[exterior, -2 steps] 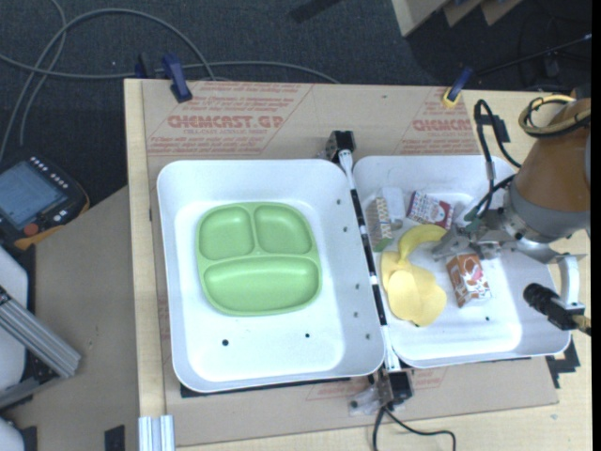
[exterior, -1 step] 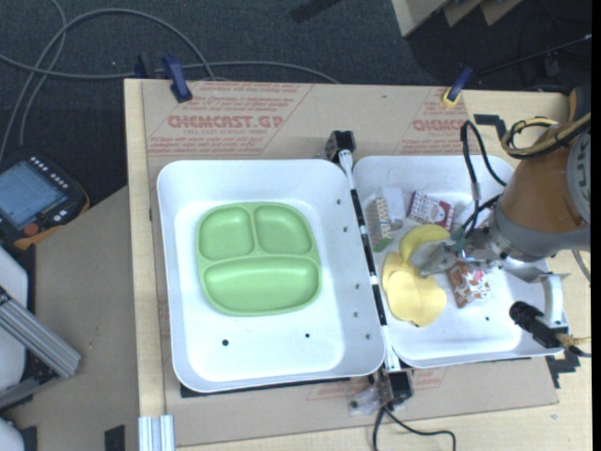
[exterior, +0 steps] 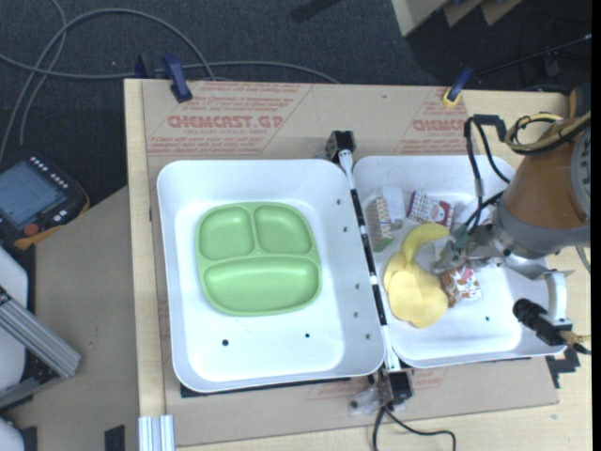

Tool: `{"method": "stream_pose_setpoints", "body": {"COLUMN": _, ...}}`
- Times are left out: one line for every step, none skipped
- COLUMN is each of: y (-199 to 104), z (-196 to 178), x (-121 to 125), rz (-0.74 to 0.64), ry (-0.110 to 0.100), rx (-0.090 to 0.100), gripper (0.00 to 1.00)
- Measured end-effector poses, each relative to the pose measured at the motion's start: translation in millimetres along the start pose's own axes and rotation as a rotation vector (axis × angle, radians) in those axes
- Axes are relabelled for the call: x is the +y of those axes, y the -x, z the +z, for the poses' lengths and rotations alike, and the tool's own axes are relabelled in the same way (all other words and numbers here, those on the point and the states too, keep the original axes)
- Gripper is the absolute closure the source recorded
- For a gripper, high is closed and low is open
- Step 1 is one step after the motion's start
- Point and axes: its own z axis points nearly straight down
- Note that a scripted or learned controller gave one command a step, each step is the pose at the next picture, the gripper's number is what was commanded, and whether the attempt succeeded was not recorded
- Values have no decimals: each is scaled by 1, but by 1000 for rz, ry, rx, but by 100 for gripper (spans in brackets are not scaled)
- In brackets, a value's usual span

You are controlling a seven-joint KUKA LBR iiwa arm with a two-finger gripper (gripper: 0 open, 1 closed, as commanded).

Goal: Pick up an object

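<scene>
While the grey arm (exterior: 549, 205) with its orange band reaches in from the right, its gripper (exterior: 457, 252) sits low inside the right-hand white bin (exterior: 488, 341), down among the clutter there. From where I stand I cannot tell how the gripper is set, because the wrist and the heap of objects hide too much of it.

Taking that right bin as the landmark: near its middle, toward its left wall, lies a yellow banana-like piece (exterior: 423, 240), and just below it, touching it, a pale yellow rounded lump (exterior: 416, 296). The gripper is just to the right of these two, close against them, with a small red-and-white packet (exterior: 463, 287) right under it. Toward the bin's far edge sit another red-and-white carton (exterior: 431, 206) and, to its left, a small striped packet (exterior: 381, 216) leaning near the bin's left wall. Whether any of these is actually between the gripper's parts I cannot make out.

Left of that bin, touching it along a shared edge, is the second white bin (exterior: 178, 252), and a green divided plate (exterior: 259, 258) with three compartments lies flat in its middle. Both bins rest on the counter (exterior: 235, 111), whose brown sheet carries red lettering. A blue clamp (exterior: 176, 77) grips the counter's far edge, well away from the right bin.
</scene>
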Motion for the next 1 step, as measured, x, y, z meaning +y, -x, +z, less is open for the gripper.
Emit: {"method": "stream_pose_setpoints", "body": {"y": -52, "z": 10, "x": 46, "rz": -4, "ry": -2, "rx": 5, "gripper": 100}}
